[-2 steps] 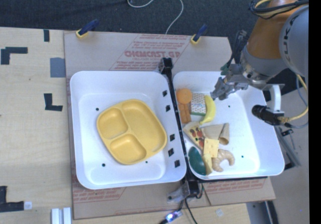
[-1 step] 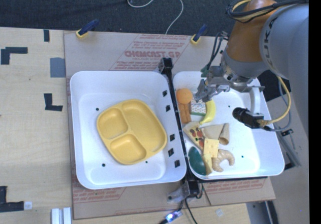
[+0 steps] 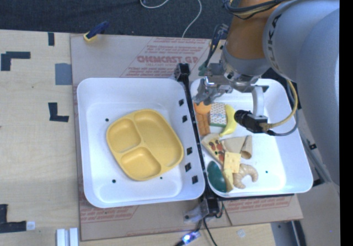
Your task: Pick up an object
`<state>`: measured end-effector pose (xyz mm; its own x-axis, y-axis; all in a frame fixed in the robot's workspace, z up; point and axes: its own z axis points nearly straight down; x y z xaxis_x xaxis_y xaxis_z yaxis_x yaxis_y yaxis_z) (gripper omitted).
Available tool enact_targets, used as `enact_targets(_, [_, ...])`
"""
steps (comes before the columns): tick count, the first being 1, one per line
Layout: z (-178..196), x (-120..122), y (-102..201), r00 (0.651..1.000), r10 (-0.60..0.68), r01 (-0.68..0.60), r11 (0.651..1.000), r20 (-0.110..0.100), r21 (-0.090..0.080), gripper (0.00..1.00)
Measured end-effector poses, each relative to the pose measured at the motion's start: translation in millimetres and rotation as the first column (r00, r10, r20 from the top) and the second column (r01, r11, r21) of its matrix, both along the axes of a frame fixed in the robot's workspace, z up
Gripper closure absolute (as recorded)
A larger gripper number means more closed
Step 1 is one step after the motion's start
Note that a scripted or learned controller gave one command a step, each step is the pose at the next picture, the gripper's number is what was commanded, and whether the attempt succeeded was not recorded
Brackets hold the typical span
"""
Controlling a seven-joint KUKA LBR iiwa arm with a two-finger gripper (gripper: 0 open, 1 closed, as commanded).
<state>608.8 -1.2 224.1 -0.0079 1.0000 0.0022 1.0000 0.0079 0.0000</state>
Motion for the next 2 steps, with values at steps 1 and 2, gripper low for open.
enact_targets(1, [7,8,49,1.0,-0.001,0.001,1.0,-0.001,-0.001,1.0])
enact_targets(2, [-8,-4,51,1.0,-0.007,0.007,1.0,-0.004,-0.004,1.0])
